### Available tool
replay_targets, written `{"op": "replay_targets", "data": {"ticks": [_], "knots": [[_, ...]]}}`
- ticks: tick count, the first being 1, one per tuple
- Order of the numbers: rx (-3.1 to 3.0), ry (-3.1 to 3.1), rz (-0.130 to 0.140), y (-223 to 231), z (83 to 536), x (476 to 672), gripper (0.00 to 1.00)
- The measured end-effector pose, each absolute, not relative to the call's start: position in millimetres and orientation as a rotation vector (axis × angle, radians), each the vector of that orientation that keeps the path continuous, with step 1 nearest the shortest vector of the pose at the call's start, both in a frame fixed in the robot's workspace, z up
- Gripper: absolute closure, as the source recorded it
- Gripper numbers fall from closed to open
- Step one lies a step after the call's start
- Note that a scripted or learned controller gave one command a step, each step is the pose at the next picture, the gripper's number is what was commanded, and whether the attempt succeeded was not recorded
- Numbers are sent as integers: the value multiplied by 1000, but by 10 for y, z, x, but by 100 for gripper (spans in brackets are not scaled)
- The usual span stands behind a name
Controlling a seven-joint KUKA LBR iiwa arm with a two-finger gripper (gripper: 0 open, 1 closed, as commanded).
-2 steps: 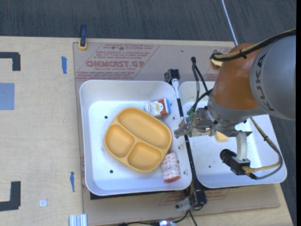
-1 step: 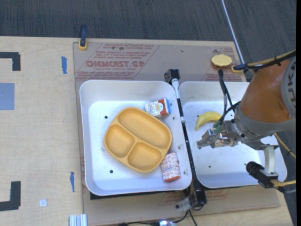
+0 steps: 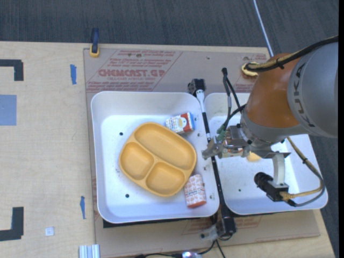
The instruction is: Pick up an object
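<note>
Two white bins, one yellow divided plate, one small carton, one can.

The brown board under the bins has big red letters that look like "CHEMCAST GP", with lines of smaller red print too tiny to read. The grey arm has dark letters on its side that look like "KU", part of a longer name. The small carton and the little can in the left bin have labels, but their words are too blurry to read.
</note>
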State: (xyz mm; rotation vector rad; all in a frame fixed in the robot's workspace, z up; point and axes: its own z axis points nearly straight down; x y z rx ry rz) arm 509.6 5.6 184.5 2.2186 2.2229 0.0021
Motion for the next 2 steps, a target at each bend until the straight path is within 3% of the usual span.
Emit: {"op": "replay_targets", "data": {"ticks": [1,2], "knots": [[2223,2221,-1,-445,1847,4794,100],[2218,2222,5,297,2053,4806,100]]}}
